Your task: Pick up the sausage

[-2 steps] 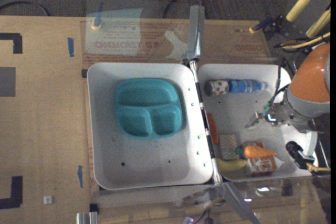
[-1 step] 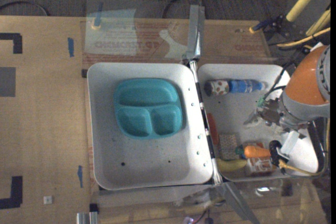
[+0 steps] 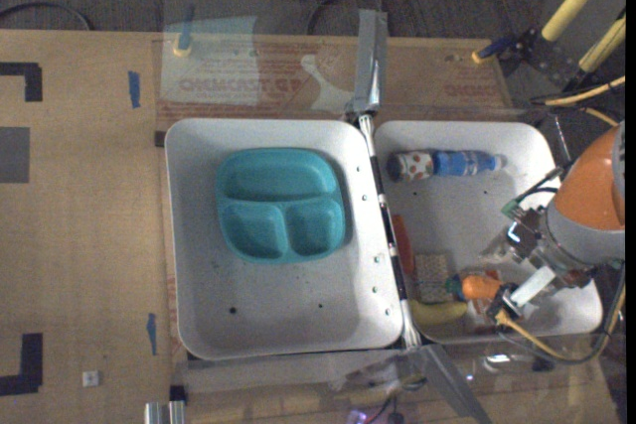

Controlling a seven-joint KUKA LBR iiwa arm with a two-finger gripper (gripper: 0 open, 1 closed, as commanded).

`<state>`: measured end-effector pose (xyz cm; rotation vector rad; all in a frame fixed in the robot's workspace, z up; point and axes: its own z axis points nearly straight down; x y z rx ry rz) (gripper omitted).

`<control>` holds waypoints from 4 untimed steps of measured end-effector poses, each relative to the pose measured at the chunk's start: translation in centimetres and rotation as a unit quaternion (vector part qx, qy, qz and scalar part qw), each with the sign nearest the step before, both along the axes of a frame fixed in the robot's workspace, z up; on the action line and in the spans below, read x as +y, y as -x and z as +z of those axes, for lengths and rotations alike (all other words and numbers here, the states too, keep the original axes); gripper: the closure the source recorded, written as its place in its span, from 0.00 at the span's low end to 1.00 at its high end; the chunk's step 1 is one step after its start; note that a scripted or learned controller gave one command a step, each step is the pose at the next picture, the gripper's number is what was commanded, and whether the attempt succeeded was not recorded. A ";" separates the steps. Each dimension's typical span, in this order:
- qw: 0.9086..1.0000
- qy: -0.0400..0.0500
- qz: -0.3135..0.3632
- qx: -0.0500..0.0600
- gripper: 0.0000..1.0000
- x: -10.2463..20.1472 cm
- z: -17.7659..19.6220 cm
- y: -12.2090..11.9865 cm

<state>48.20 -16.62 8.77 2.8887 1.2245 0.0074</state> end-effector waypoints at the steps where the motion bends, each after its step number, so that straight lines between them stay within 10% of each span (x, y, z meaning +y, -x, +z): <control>1: 1.000 -0.001 -0.018 0.004 0.00 -1.0 13.9 0.2; 2: 0.999 0.000 0.053 -0.001 0.00 7.5 0.1 -5.9; 3: 0.999 0.002 0.053 0.000 1.00 7.3 1.0 -5.8; 4: 0.972 -0.002 -0.236 0.005 1.00 8.3 9.6 -0.5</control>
